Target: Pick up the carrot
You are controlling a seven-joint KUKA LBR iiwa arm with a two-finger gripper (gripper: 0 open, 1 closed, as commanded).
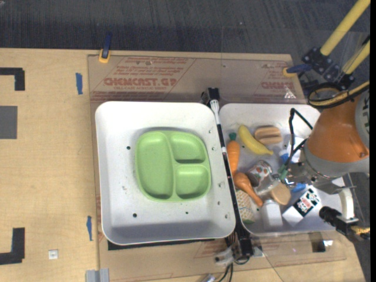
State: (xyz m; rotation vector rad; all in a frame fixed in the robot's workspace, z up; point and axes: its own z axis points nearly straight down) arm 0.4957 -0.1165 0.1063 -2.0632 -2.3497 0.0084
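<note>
Carrot (234, 155) lay against right bin's left wall, beside banana (252, 141). Claw (282, 181) hovered right of carrot; its state could not be told.

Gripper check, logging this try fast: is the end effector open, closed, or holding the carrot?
End effector: cannot be told; it sits low over the clutter in the right bin, apart from the carrot lying by the bin's left wall.
</note>
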